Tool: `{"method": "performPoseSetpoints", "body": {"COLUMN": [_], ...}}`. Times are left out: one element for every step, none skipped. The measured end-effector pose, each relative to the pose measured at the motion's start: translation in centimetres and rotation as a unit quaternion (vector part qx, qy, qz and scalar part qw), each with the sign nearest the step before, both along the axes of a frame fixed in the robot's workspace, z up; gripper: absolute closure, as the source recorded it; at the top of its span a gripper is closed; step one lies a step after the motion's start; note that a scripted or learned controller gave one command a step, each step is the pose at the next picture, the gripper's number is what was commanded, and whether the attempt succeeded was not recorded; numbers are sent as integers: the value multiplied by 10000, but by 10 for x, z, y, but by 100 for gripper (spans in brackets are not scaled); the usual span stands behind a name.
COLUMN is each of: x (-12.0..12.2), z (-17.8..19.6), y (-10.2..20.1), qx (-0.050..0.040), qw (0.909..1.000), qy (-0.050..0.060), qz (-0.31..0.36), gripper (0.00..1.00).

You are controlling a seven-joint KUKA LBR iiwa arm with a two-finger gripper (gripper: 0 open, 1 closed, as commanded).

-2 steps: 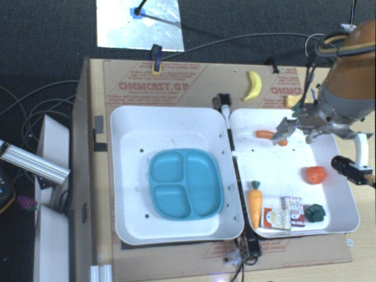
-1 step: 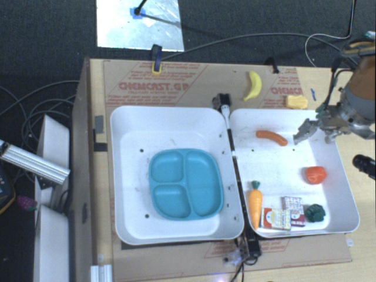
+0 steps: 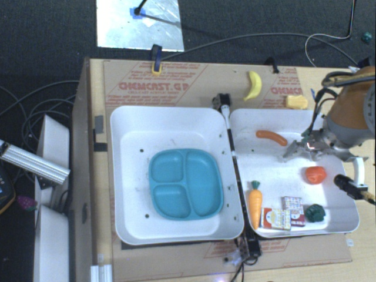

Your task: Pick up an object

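Pincer (image 3: 301,147) spread wide, holding nothing – sausage (image 3: 271,137) just to its left, long axis running left-right – tomato (image 3: 315,174) just below, toward bin's (image 3: 352,219) near rim.

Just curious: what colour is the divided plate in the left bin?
Light blue, the plate, seen in the camera view.

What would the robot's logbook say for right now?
gripper: open, over right bin | nearest: sausage, tomato | held: nothing | left bin: blue plate

Glossy blue plastic plate (image 3: 186,184) in smooth white plastic bin (image 3: 126,157).
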State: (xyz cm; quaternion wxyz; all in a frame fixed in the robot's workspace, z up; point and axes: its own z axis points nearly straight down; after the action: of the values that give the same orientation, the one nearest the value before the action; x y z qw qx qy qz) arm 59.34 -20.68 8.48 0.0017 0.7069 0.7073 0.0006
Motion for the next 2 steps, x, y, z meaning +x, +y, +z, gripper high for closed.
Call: {"method": "performPoseSetpoints", "body": {"x": [-35,-62], "z": [0,0], "y": [0,8], "qx": [5,7], "qw": [10000,10000], "qy": [9,11], "qz": [-1,0], "gripper": [0,0]}}
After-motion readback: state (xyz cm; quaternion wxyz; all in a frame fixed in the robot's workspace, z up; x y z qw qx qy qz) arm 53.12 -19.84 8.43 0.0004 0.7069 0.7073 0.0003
